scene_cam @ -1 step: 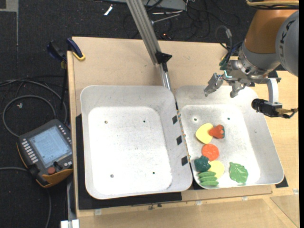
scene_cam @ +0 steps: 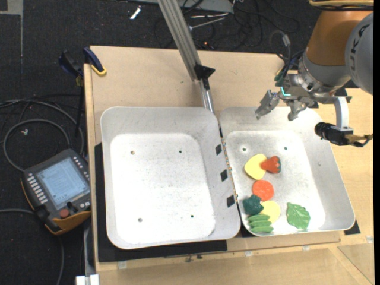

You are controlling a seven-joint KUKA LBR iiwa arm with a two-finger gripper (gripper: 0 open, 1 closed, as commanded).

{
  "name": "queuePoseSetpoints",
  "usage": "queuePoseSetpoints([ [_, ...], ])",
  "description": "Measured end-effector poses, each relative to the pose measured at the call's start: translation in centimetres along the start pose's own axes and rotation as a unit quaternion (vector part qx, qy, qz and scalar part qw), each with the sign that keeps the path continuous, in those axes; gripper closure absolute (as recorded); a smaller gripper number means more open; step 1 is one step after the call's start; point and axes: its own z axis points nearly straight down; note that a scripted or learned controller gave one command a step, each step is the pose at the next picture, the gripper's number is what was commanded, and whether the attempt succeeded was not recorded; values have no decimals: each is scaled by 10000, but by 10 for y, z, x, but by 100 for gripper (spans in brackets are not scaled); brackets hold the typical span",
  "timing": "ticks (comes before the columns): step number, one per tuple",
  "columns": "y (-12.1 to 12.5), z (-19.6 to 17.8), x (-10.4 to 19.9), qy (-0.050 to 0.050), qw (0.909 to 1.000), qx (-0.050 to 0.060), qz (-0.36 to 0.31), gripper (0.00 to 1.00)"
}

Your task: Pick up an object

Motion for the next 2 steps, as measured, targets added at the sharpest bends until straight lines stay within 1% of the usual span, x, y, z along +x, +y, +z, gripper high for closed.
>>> queuePoseSetpoints([
  [1,-8,50,-6,-1,10000,27,22,0],
  [2,-17,111,-8,3,10000,36,24,0],
])
